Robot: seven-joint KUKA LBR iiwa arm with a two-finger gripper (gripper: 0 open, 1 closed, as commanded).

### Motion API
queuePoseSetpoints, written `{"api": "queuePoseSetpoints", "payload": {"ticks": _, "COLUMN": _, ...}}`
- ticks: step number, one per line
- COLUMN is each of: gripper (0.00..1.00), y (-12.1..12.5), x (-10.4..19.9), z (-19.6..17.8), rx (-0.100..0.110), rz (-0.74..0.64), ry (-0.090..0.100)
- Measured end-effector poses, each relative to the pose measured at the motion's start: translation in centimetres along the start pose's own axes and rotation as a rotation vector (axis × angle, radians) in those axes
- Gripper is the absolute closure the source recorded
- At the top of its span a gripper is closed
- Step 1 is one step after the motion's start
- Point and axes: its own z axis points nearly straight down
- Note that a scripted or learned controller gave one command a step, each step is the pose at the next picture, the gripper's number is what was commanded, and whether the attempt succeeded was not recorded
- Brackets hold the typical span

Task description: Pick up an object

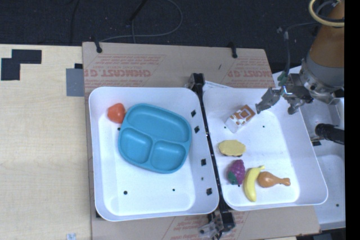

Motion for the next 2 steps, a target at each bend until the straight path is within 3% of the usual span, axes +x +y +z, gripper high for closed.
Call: {"api": "queuePoseSetpoints", "payload": {"ticks": 2, "gripper": 0.0, "y": -0.4, "x": -1.3, "z": 10.4, "rx": 0.004, "rz": 0.001, "ry": 0.001}}
